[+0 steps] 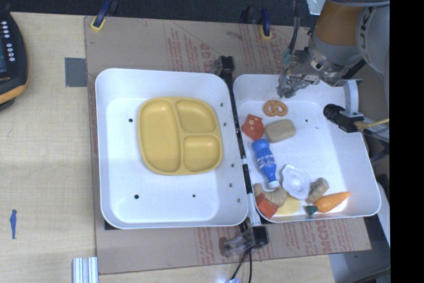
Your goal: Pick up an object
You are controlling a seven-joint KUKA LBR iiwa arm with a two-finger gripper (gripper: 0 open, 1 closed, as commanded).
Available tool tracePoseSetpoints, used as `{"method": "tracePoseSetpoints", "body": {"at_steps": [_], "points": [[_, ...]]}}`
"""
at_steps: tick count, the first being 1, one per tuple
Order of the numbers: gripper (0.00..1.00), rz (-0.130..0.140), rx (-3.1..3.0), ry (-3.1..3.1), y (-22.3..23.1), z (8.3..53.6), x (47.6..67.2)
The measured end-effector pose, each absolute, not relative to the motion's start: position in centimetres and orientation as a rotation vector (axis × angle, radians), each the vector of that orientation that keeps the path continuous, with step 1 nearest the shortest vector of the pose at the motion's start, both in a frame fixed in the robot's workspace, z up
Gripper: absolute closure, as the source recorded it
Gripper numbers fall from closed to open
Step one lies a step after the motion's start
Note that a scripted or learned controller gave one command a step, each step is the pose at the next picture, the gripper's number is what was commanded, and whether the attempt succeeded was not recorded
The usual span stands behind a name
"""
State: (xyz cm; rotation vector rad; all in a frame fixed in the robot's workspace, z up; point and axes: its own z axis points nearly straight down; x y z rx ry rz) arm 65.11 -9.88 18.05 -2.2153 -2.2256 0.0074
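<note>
My gripper (pixel 286 91) hangs over the far edge of the right bin (pixel 361 162), just above a small brown pretzel (pixel 275 107). A tan potato-shaped piece (pixel 280 130) lies below the pretzel, with a red wedge (pixel 252 126) to its left. A blue bottle (pixel 265 162) lies along the bin's left side. Near the front sit a white cup-like piece (pixel 295 179), a red and yellow piece (pixel 273 203), a small brown piece (pixel 318 187) and an orange carrot (pixel 331 201). Nothing shows between the gripper's fingers.
The left bin (pixel 112 195) holds a yellow divided tray (pixel 179 135). A black clamp (pixel 226 65) sits between the bins at the back, another (pixel 246 240) at the front. A handheld controller (pixel 10 56) lies at the bench's left edge.
</note>
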Motion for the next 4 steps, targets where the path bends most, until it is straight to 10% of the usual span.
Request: {"method": "tracePoseSetpoints", "body": {"at_steps": [1,2,3,4], "points": [[1.00,0.010,-2.216,-2.219,-11.4,19.0,59.1],[1.00,0.003,-2.203,-2.231,-3.7,21.2,57.7],[1.00,0.007,-2.224,-2.213,-10.9,24.8,50.3],[1.00,-0.003,-2.208,-2.236,-4.1,23.4,60.3]]}}
